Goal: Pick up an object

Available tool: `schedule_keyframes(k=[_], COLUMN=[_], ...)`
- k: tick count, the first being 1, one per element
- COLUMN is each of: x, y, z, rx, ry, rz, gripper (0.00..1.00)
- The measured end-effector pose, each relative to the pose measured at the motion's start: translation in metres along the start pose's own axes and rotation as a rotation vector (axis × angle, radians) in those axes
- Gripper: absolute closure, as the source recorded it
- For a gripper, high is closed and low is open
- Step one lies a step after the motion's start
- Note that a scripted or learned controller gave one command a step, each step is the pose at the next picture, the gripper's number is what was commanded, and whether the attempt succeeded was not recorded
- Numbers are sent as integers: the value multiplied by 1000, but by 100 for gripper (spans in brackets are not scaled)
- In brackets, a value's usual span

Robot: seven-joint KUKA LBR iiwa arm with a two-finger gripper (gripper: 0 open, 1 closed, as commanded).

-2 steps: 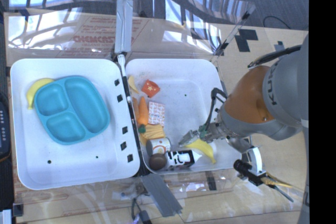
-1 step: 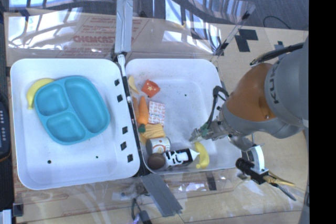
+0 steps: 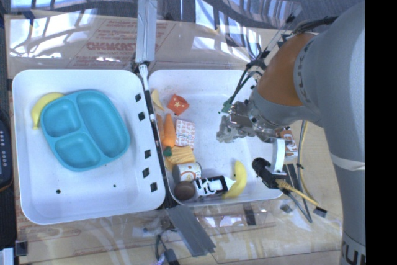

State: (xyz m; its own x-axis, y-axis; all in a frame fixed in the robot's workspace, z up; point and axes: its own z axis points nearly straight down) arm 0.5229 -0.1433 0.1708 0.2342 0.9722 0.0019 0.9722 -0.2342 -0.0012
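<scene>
gripper (image 3: pixel 231 129): over the right bin (image 3: pixel 205 80), you can't tell if it's spread or pinching | target: banana (image 3: pixel 238 179) just below it, near the bin's front wall | long axis: curved, roughly upright in view | nearer than the carrot (image 3: pixel 168 130) to its left

Plate (image 3: pixel 87 129) in left bin (image 3: pixel 37 195) (banana (image 3: pixel 42 106) beside it).

Both bins (image 3: pixel 80 205) were white, left one carried a light-blue divided plate (image 3: pixel 85 129) plus a yellow banana (image 3: pixel 42 106) at its left edge, right one had an orange carrot (image 3: pixel 168 131), red-orange piece (image 3: pixel 178 105), yellow banana (image 3: pixel 238 179) near its bottom edge, arm (image 3: pixel 329 71) grey with orange band.
</scene>
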Motion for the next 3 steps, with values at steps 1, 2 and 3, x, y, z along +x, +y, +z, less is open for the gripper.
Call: schedule_keyframes(k=[1, 2, 3], x=[17, 18, 77], y=[47, 48, 103], z=[59, 58, 31], rx=[7, 4, -1], ry=[-1, -1, 0], rz=[-21, -22, -51], gripper=[100, 0, 0])
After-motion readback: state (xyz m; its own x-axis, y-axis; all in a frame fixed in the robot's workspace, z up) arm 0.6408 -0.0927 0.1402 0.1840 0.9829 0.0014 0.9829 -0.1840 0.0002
